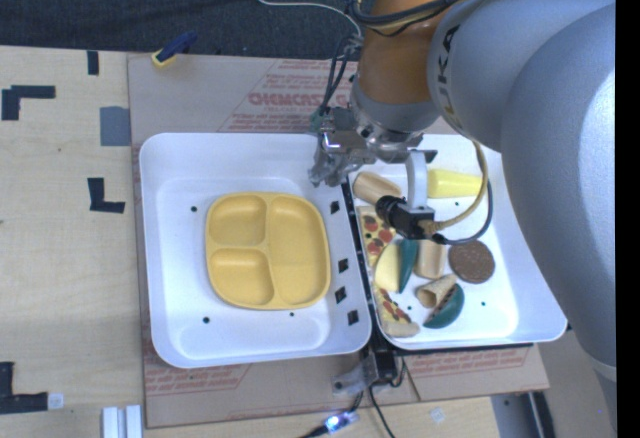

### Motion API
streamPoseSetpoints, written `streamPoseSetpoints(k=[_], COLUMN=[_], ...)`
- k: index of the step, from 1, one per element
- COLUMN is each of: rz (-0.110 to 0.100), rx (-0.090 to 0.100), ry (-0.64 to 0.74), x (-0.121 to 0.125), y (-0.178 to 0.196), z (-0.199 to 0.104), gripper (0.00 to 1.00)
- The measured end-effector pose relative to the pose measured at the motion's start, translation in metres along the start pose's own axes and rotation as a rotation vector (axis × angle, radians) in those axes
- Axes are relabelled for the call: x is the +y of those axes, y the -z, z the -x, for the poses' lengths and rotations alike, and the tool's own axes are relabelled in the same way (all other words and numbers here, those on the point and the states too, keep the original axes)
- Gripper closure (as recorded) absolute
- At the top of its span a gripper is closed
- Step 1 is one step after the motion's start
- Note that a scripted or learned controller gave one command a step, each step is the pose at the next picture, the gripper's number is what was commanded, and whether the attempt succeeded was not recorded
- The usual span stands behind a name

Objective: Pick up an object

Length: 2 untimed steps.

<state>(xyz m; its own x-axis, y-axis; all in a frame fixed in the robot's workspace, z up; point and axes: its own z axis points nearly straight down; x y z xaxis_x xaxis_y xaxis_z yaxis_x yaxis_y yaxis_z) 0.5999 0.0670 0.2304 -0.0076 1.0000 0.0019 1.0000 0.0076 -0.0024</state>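
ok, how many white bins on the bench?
2. The left bin holds a yellow divided plate; the right bin holds a pile of toy food, partly under the arm.

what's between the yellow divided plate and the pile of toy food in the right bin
In the camera view, between the yellow plate and the toy food run the two bins' adjoining white walls, marked with small black squares.

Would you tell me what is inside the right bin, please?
The right bin holds toy food: a brown disc, a teal piece, a pizza slice, a yellow piece and tan pieces. The arm covers the bin's far part, so anything there is hidden.
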Motion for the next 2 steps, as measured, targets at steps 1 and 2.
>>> streamPoseSetpoints(k=[1, 2], rz=[0.001, -0.001], rx=[-0.001, -0.003], ry=[-0.004, -0.006], x=[0.001, 0.004], y=[0.003, -0.013], z=[-0.011, -0.019], gripper=[1.0, 1.0])
